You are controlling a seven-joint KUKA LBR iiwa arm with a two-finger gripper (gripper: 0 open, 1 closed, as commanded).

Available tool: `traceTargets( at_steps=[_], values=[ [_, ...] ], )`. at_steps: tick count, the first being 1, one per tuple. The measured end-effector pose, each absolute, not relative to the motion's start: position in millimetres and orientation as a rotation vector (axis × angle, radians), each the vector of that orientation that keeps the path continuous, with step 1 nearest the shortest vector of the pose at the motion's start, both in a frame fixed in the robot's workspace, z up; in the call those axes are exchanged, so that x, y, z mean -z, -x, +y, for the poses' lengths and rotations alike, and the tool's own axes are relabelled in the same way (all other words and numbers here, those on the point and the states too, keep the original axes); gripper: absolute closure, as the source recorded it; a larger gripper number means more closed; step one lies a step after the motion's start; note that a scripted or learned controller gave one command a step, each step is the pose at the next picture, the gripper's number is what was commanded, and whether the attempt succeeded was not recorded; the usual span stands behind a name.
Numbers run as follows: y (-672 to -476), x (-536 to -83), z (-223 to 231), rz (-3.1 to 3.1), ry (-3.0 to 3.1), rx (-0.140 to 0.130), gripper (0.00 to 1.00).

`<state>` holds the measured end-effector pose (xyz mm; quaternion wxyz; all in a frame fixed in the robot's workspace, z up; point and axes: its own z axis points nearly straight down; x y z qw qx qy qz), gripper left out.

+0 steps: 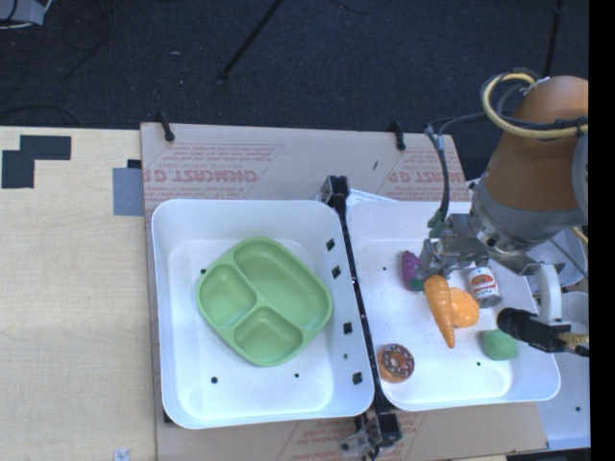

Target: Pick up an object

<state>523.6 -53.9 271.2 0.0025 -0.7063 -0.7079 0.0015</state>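
Hovering low over the right bin (538, 382), the hand (444, 257) sits just above the orange carrot (442, 307) and beside a purple piece (411, 267) — likely lining up a pick — though whether it is open or closed I cannot tell.

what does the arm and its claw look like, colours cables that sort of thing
The arm is bulky and rounded: an orange dome-shaped section on top, a grey band beneath it. A yellowish cable loops beside the orange part, and a thin dark cable runs down its left side. The claw is a small grey metal assembly at the arm's lower end.
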Motion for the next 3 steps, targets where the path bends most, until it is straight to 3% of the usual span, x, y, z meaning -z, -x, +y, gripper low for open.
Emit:
traceTargets(
  at_steps=[3],
  values=[
    [-571.5,-236,79,-2.223,2.217,-0.003,1.0]
  ],
)
